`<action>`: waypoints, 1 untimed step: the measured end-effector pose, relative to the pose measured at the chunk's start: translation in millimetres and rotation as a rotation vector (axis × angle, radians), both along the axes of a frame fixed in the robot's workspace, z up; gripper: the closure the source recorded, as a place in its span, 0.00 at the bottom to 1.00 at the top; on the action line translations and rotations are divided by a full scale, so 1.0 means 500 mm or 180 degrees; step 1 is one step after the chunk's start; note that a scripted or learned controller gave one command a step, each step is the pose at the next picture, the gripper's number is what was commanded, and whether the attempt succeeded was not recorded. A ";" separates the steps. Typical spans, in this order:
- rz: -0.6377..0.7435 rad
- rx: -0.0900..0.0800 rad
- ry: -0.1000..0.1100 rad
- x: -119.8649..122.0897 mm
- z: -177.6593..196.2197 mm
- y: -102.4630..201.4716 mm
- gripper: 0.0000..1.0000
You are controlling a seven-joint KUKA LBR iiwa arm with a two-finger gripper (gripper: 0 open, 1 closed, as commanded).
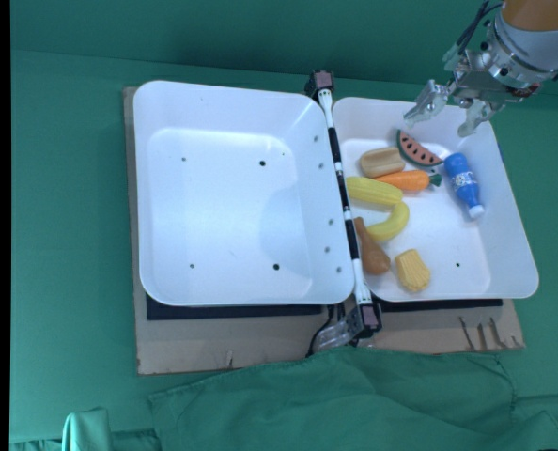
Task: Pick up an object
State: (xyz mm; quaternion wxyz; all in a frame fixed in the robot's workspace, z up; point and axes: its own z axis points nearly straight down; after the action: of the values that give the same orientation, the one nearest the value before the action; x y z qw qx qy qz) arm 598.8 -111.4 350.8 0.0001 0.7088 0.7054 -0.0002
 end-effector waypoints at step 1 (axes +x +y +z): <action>0.0000 0.0000 -0.0001 0.000 0.000 0.000 0.00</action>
State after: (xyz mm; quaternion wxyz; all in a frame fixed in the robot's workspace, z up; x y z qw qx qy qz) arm 598.8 -111.4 350.9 0.0001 0.7088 0.7054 -0.0002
